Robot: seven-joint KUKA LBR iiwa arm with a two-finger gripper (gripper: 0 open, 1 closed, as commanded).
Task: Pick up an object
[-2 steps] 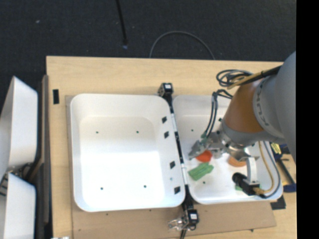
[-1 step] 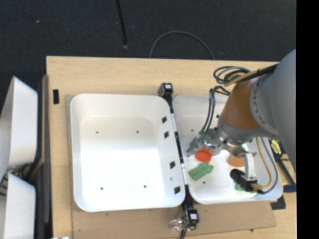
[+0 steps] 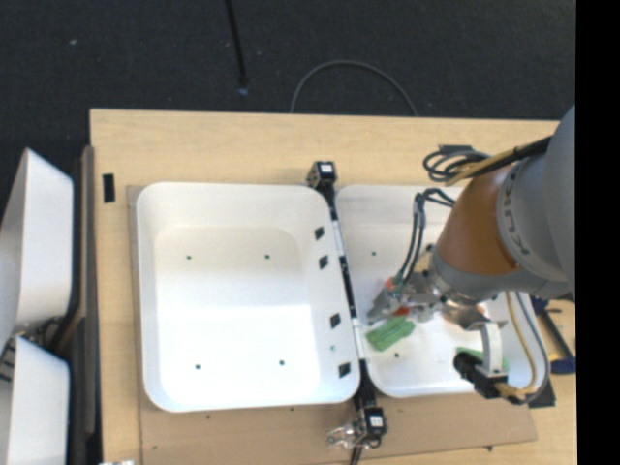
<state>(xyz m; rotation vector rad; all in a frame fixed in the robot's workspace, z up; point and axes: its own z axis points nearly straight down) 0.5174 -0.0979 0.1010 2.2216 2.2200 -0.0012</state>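
Note:
A small green object (image 3: 390, 334) lies in the right bin (image 3: 378, 223), near its left wall and towards the front. My gripper (image 3: 399, 303) hangs low over that bin, just above and behind the green object, with the grey and orange wrist rising to the right. A small reddish piece (image 3: 391, 285) shows right at the gripper's left side; whether it lies in the bin or belongs to the gripper is unclear. The arm hides much of the right bin's floor.
The left bin (image 3: 165, 260) is a large white tray sharing a clipped divider (image 3: 339, 289) with the right one. Both rest on a pale wooden bench (image 3: 194, 143). White boxes (image 3: 39, 240) stand off the bench at far left. Cables (image 3: 450, 163) loop behind the arm.

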